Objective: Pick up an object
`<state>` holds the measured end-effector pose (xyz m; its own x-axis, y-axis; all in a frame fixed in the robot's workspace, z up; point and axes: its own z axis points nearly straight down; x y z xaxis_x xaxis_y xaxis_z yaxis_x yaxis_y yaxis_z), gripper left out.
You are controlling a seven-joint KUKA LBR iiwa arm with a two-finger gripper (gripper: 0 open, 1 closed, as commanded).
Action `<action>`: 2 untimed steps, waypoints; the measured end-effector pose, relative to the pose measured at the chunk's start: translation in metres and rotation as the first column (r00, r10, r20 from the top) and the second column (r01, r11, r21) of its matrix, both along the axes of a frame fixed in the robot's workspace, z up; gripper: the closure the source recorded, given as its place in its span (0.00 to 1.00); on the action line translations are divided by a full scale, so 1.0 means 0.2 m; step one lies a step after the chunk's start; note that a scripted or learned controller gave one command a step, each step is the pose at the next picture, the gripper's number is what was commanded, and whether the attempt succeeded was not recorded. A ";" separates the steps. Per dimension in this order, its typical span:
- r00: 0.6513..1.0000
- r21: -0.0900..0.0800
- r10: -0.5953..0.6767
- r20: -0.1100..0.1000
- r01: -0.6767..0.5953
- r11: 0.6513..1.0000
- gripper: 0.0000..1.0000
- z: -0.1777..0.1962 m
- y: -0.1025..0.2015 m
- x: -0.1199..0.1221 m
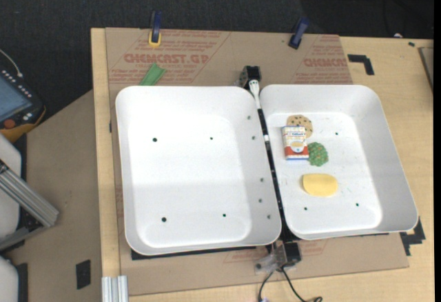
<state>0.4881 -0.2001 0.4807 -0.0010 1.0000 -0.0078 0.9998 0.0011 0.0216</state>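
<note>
Seen from the overhead camera, two white bins sit side by side on a cardboard-covered bench, the left bin bare and the right bin holding everything on offer. Four items cluster toward the right bin's left side, nearer its back edge than its front: one cookie, one small carton overlapping the cookie's front edge, one green piece touching the carton's right side, and one yellow piece lying apart, closer to the front edge. The pick appears not to have begun: nothing is lifted and no item sits out of the bin. The gripper's state cannot be told from this view. The next move likely calls for bringing the arm in over the right bin and choosing a target; the yellow piece, standing clear of its neighbours, looks the easiest grasp, while the other three crowd each other. Two clamps pin the cardboard's back edge.
</note>
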 end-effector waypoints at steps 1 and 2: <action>1.000 0.003 0.000 -0.015 0.000 1.000 1.00 0.00 0.00 0.01; 0.999 0.012 -0.002 -0.034 0.002 1.000 1.00 -0.64 0.00 0.07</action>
<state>0.5017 -0.2009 0.3523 0.0008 1.0000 0.0039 0.9999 -0.0007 -0.0120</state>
